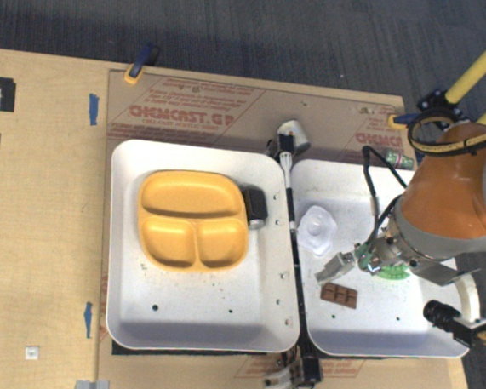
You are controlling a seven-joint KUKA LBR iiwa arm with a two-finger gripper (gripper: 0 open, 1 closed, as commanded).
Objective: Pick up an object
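Note:
In the right bin (pixel 409 338), my gripper (pixel 349 263) hangs low, reaching in from the right under the orange-banded wrist. A brown chocolate-like bar (pixel 338 295) lies flat just below and left of it, apart from it. A green object (pixel 393 271) lies close behind the gripper, partly hidden by it. A clear plastic cup (pixel 317 227) rests up and left of the gripper, near the bin's left wall. Nothing is seen held.
The left bin (pixel 180 316) holds a yellow divided plate (pixel 194 220) with a small black object (pixel 255 205) at its right edge. The ridge between the bins runs just left of the clear cup. Cardboard surrounds both bins.

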